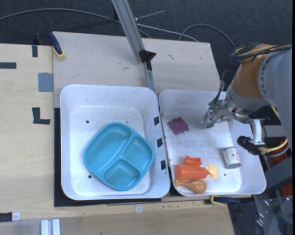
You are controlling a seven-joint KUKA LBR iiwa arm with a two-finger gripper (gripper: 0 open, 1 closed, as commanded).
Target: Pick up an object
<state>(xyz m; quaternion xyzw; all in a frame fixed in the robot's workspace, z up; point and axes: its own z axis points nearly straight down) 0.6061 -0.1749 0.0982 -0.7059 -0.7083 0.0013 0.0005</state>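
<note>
The gripper (209, 120) hangs low over the right bin (250, 182), near its upper edge, and nothing is seen between its tips (how they stand I cannot tell). A purple piece (178, 126) lies just beside it, a small grey can (230, 157) and orange toy food (191, 172) lie nearer the front. The blue divided plate (118, 155) fills the left bin (69, 131); no writing is readable.

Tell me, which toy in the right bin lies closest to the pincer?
The purple toy, alone near the bin's middle, beside the pincer. The small can and the orange toys lie farther toward the front edge.
</note>
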